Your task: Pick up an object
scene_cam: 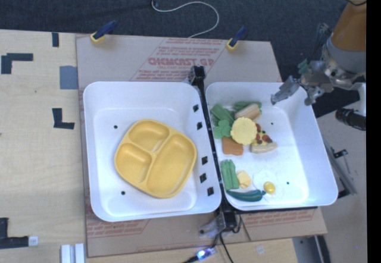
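The right bin [309,155] holds a heap of toy food: a yellow round slice [243,130], a green leafy piece [221,119], a hot dog bun [247,109], an orange-brown piece [232,147], a pizza slice [263,144], a green bean pod [228,172], a dark green pepper [245,195] and a fried egg [268,185]. My gripper [296,91] hangs over the bin's upper right rim, open, with nothing between its fingers. It is to the right of and above the food.
The left bin [98,137] carries a yellow divided tray [156,157]. Both bins rest on a cardboard sheet [172,62] held by blue-yellow clamps [103,31]. A white cable [184,6] loops behind the bench.
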`<action>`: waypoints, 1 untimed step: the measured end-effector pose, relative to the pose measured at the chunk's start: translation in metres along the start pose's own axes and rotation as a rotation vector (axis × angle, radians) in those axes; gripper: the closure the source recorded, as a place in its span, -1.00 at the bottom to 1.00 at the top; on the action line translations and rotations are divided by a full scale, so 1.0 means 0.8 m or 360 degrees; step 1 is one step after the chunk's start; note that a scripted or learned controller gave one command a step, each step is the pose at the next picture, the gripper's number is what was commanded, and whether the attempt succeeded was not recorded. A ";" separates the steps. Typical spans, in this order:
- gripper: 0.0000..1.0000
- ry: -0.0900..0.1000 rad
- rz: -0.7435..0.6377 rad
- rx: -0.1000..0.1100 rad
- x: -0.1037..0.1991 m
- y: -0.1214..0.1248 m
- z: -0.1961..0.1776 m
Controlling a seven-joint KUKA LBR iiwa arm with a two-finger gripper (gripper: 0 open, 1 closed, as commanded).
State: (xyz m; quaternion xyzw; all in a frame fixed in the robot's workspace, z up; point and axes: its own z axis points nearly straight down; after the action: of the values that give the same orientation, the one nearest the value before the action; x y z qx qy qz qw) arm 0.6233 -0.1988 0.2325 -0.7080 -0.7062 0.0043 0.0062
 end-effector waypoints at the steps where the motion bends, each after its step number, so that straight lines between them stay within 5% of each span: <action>1: -1.00 -0.0004 -0.0006 -0.0021 0.001 0.003 -0.011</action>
State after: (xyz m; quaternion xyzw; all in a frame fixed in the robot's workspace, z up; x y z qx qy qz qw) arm 0.6259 -0.1982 0.2414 -0.7067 -0.7075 0.0005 0.0004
